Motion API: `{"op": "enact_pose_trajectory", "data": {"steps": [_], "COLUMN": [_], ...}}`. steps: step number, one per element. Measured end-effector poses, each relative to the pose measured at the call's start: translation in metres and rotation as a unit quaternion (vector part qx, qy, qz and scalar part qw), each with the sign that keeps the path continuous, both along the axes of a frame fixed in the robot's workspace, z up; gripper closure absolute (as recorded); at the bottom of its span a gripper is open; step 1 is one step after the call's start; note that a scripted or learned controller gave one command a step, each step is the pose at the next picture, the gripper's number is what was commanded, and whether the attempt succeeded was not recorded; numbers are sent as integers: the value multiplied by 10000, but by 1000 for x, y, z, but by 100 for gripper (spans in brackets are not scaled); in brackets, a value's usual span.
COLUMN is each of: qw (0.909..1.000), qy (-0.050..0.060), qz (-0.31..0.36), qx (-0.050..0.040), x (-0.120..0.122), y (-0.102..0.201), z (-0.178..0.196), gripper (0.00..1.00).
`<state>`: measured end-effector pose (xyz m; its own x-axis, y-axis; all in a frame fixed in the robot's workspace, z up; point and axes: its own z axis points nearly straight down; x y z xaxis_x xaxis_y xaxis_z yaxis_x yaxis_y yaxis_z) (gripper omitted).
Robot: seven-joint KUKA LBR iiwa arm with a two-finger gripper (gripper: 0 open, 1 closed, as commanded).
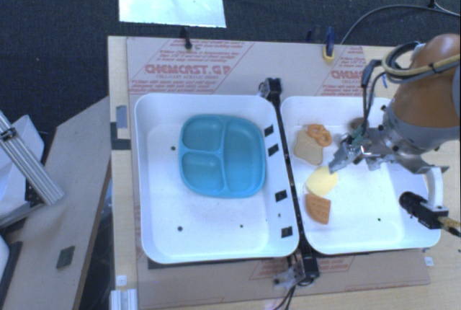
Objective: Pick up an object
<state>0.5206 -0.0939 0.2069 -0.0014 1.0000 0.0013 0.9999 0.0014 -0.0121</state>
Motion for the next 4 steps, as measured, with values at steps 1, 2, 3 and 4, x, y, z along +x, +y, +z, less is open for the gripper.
{"op": "enact_pose_trajectory", "data": {"steps": [1, 2, 3, 4], "qw": [10000, 10000, 10000, 10000], "qy": [-68, -56, -45, -75], "qz": [13, -3, -4, -7], "qx": [-7, -4, 0, 0], "x": [3, 6, 13, 14], "y": [0, -7, -6, -6], "z": [6, -51, -111, -121], "gripper": [0, 0, 0, 0]}}
